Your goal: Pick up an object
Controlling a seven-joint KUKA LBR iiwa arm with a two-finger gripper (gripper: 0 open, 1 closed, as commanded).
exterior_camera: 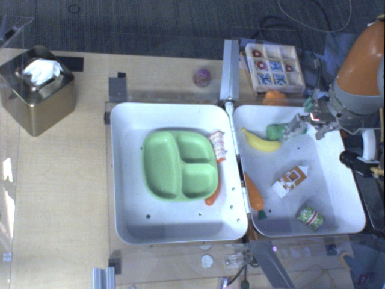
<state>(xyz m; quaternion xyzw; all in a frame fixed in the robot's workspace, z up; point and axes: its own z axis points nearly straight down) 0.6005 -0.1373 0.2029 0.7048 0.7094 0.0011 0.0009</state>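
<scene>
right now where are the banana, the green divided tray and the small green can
banana (260,141): camera view, middle of its curved yellow body
green divided tray (163,164): camera view, floor of its large left compartment
small green can (310,217): camera view, its side label

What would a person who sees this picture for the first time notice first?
The large light-green plastic tray with three compartments draws the eye first; it lies in the middle of the left white bin. Next comes the yellow plastic banana near the top of the right white bin, with a small green object beside it. The grey arm with its orange band reaches in at the upper right, its hand close to that green object.
</scene>
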